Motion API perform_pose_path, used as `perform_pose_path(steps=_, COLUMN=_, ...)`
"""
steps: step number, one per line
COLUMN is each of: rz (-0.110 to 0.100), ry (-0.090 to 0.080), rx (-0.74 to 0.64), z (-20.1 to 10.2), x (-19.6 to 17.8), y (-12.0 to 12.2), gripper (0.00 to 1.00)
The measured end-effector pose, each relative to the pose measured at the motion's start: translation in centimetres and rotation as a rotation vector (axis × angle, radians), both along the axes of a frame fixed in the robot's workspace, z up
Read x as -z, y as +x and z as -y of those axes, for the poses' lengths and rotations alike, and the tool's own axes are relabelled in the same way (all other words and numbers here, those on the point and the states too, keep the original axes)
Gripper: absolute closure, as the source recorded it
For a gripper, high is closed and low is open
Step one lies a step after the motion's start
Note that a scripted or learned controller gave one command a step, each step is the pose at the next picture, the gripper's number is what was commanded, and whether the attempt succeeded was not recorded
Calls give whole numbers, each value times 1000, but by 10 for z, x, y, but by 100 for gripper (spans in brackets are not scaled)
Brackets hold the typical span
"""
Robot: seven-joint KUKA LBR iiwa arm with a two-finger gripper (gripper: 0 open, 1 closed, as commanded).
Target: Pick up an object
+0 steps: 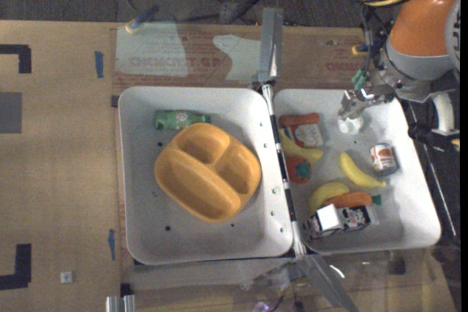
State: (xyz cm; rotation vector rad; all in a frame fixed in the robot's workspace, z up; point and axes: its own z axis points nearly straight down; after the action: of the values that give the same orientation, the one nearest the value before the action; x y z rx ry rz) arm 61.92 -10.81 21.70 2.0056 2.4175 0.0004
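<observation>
two white bins are seen side by side on the bench; the left bin (139,230) bears an orange divided tray (208,170) and a green packet (180,119) at its 11 o'clock. the right bin (417,219) is cluttered: a red-and-white packet (303,131) at 10 o'clock, a small can (383,158) at 3 o'clock, a banana (360,172) near centre, a toy van (338,218) at 6 o'clock. the gripper (354,107) is hung over the right bin's 12 o'clock corner, just above a small white object (349,126). whether the claw is open or closed cannot be told, and nothing is seen held. the pick is judged not yet made. for a clean grab, one isolated item should be chosen, the claw centred over it, and a straight descent made; neighbours and the bin wall are best avoided.
</observation>
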Motion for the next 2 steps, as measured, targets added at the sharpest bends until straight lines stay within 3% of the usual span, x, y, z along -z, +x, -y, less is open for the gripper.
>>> perform_pose_path(steps=2, rz=8, ry=-3, rx=-2, z=0, x=-21, y=2, gripper=100)
